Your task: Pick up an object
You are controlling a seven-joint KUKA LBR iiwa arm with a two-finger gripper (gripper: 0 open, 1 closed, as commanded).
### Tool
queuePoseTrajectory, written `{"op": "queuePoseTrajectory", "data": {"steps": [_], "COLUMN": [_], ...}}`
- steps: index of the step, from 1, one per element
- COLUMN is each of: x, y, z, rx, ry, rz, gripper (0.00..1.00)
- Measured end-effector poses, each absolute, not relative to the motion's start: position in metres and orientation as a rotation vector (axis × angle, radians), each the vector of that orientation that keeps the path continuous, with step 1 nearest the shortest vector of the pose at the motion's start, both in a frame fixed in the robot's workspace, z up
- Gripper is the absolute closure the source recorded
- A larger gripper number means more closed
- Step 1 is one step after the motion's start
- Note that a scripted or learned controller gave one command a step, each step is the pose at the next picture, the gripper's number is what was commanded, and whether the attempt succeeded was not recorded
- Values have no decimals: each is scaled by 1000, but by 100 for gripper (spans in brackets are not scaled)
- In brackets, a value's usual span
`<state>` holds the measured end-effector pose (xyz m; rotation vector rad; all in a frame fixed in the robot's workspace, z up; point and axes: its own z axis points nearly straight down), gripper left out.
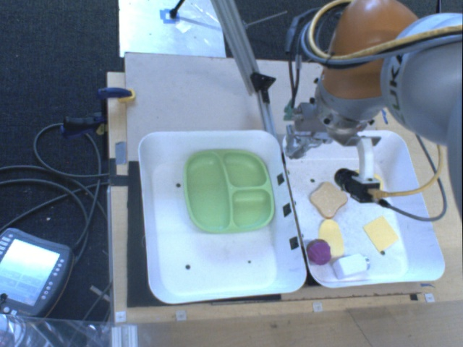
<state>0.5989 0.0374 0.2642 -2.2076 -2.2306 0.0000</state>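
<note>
My gripper (296, 147) hangs over the far left corner of the right bin (417, 170), close to the wall between the two bins. Nearer the camera in that bin lie a slice of toast (328, 199), a pale yellow piece (331, 233), a purple ball (318, 251), a white block (350, 266) and a yellow cheese square (380, 233). The toast is the closest to the gripper, a little to its right and nearer the front. Nothing shows between the fingers.
The left bin (163, 266) holds a green divided plate (229, 190). A slanted metal pole (239, 38) crosses above the bench behind the bins. Cables and a handheld pendant (29, 270) lie off the bench to the left.
</note>
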Motion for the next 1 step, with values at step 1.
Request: {"op": "queuePoseTrajectory", "data": {"steps": [1], "x": [578], "y": [91], "z": [261], "rx": [-2207], "ry": [-2232], "rz": [-1], "gripper": [100]}}
